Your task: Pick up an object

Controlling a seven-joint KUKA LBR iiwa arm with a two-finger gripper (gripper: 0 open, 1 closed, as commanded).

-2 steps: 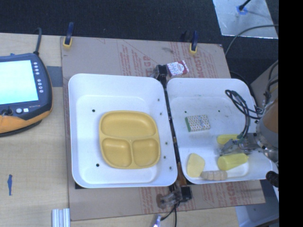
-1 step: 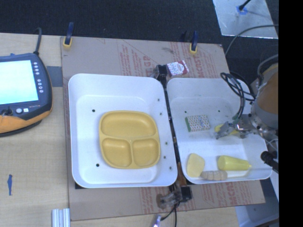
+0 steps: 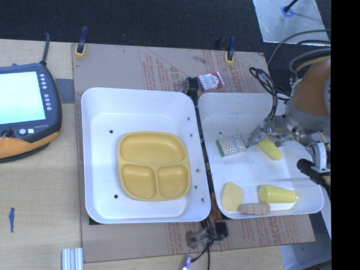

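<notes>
Yellow corn piece (image 3: 270, 149) is lying tilted in the right bin (image 3: 242, 103), toward its right edge and about midway between the far and near edges. You are looking at the gripper (image 3: 265, 136) hanging just over that piece's far-left end. The grey arm (image 3: 308, 94) is reaching in across the bin's right edge, and from this slant you cannot tell whether the gripper is spread wide or drawn narrow, or whether it is touching the piece at all.

A green-and-white patterned packet (image 3: 231, 145) is sitting just left of the gripper, near the bin's middle. Along the near edge you are seeing a pale yellow wedge (image 3: 232, 196), a beige knobbly piece (image 3: 254, 208) touching it, and a yellow cone-shaped toy (image 3: 277, 194) toward the near right corner.

The left bin (image 3: 101, 122) is carrying a yellow divided plate (image 3: 153, 165) (three compartments), lying flat around its centre.
</notes>
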